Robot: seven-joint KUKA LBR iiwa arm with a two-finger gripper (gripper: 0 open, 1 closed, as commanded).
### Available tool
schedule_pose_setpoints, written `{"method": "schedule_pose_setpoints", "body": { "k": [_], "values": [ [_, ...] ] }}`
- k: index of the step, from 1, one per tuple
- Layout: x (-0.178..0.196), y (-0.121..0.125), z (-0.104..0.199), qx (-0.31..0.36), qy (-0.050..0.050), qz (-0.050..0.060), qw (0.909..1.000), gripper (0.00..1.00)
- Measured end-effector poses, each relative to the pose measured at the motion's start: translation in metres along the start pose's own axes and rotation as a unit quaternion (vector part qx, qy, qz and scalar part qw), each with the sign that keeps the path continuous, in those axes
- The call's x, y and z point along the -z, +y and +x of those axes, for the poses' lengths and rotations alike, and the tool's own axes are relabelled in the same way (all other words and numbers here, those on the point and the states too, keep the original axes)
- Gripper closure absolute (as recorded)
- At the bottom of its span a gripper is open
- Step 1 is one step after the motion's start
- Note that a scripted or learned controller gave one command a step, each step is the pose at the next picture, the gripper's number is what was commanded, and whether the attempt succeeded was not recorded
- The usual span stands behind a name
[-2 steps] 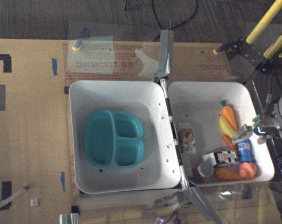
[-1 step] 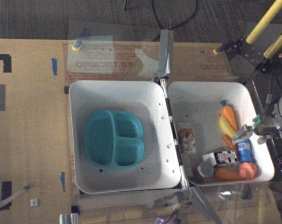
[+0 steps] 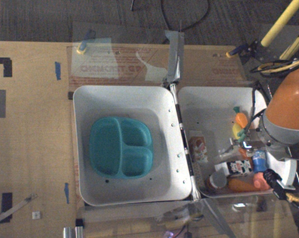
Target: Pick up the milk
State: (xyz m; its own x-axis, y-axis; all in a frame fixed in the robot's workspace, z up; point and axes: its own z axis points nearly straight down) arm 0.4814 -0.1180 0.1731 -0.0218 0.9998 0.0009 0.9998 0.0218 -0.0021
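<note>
The small black-and-white milk carton (image 3: 239, 167) lay unlifted in the lower right of the right white bin (image 3: 209, 108), just beneath the metal gripper (image 3: 241, 146), whose grip state could not be told; pickup seemingly remained.

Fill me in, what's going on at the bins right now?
The arm reaches in over the right bin, its gripper low among small items near the bin's right side. The milk carton lies just below it, next to a cup, not visibly held. The left bin holds a teal divided plate.
</note>
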Motion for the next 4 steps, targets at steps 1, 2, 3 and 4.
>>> {"method": "schedule_pose_setpoints", "body": {
  "k": [1,2,3,4],
  "values": [
    [-0.055,-0.002,0.000,0.196,0.000,0.000,0.9806,0.00],
    [-0.045,-0.002,-0.002,0.193,-0.001,-0.002,0.9812,1.00],
    [0.028,0.001,0.088,0.346,-0.002,-0.003,0.9383,1.00],
    [0.017,0.011,-0.001,0.247,-0.002,-0.003,0.9689,1.00]
  ]
}}
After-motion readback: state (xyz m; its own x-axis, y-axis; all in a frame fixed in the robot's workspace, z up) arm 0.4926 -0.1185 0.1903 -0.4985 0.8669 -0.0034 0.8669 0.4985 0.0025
